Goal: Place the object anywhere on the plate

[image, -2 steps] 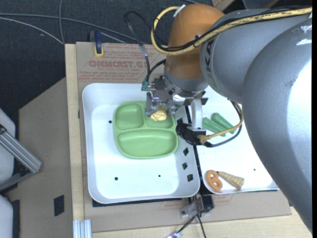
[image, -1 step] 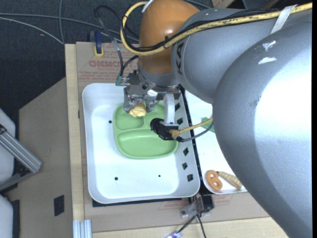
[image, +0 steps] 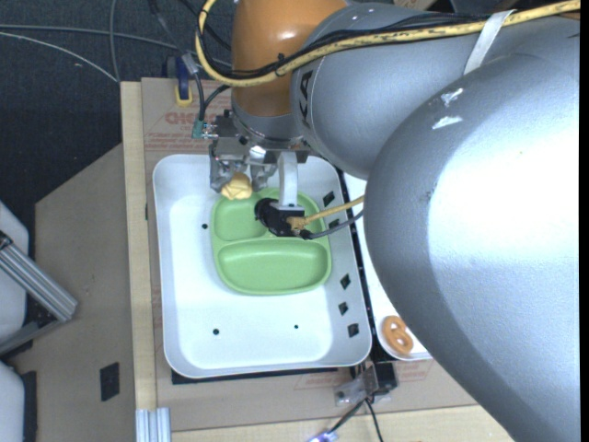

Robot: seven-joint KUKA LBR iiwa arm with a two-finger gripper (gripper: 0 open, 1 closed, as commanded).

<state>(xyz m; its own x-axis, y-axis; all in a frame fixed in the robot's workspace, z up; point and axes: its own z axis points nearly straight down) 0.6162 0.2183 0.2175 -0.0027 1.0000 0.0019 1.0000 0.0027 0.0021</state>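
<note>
A green plate (image: 271,265) with two compartments lies in the left white bin (image: 184,274). A small pale yellow object (image: 236,189) sits at the plate's far left corner, over the rim of the smaller far compartment. My gripper (image: 236,175) hangs straight above it, its tip right at the object. The grey arm with its orange band comes in from the right and hides the far part of the bin. The view does not settle whether the object rests on the plate or hangs just above it.
An orange and white round item (image: 398,336) lies in the right bin (image: 414,353), mostly hidden under the arm. The near compartment of the plate holds nothing. The bench's brown cardboard edge (image: 138,247) runs along the left of the bin.
</note>
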